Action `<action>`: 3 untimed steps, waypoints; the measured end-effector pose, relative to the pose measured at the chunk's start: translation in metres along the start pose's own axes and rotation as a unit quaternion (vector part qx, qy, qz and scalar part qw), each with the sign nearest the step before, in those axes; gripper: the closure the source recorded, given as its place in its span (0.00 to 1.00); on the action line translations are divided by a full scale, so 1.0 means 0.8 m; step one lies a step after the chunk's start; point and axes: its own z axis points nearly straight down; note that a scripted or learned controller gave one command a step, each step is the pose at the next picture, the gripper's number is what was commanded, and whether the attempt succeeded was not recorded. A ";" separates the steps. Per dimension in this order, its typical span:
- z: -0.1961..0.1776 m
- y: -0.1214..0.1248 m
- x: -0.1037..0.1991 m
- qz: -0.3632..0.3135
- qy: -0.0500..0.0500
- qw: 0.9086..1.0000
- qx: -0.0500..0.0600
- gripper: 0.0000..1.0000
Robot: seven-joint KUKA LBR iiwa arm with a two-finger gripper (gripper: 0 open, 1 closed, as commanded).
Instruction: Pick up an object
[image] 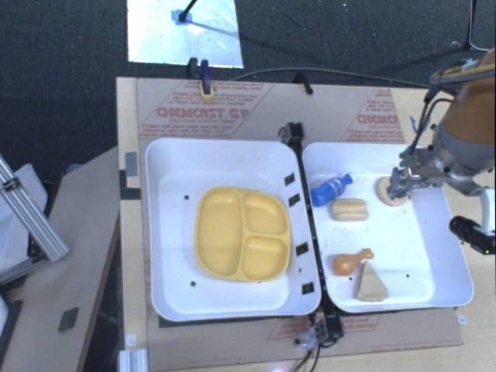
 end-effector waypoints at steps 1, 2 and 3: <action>-0.012 0.021 0.062 -0.003 0.002 1.000 0.002 1.00; -0.016 0.044 0.117 -0.002 0.002 1.000 0.002 1.00; -0.001 0.067 0.181 -0.003 0.001 1.000 0.003 1.00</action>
